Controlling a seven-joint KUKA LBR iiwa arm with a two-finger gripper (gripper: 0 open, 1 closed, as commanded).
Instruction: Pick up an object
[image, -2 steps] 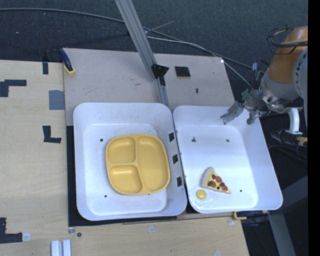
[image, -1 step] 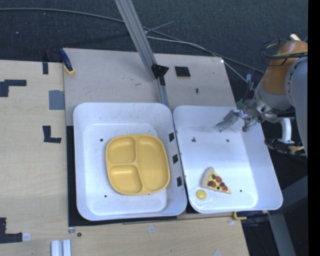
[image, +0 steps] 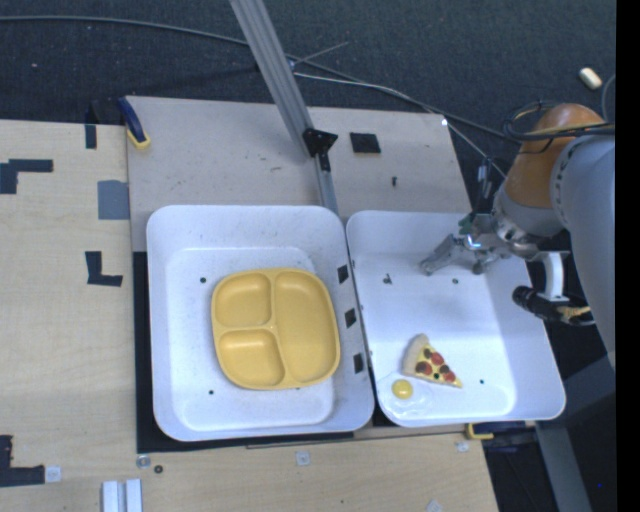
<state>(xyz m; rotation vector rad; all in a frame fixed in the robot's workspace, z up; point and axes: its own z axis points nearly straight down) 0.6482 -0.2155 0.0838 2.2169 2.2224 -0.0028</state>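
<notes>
The end effector (image: 447, 257) hangs with its fingers spread wide and nothing between them. The flat toy pizza slice (image: 431, 361) lies well below it in the same white bin (image: 520, 395), so the arm probably needs to descend there.

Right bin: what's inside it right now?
The right bin holds a toy pizza slice and a small yellow round piece near its front edge. The gripper hangs over its far part, apart from both. Whatever lies under the gripper is hidden.

Plate (image: 275, 328) in left bin (image: 170, 240); pizza slice (image: 432, 362) in right bin (image: 400, 235).
</notes>
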